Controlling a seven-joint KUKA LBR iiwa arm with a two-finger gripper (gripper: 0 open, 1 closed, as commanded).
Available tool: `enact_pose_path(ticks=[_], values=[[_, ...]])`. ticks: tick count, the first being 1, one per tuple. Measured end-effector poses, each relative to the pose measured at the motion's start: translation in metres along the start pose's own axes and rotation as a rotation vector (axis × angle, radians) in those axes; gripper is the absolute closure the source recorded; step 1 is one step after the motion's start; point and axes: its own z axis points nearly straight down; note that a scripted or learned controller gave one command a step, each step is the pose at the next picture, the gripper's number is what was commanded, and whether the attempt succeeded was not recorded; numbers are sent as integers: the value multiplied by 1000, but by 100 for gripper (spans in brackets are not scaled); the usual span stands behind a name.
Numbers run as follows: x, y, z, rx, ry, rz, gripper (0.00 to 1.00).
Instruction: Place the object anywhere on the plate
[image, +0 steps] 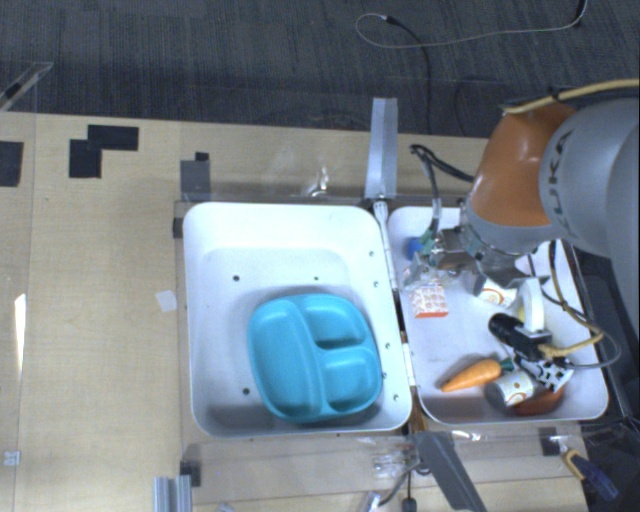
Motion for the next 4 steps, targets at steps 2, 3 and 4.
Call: enact_pose_path(ticks=[2, 3, 4], values=[[54, -14, 0, 0, -2, -48, 0], [54, -12, -11, -4, -2, -53, 100], [112, -33, 1, 3, -1, -53, 100]])
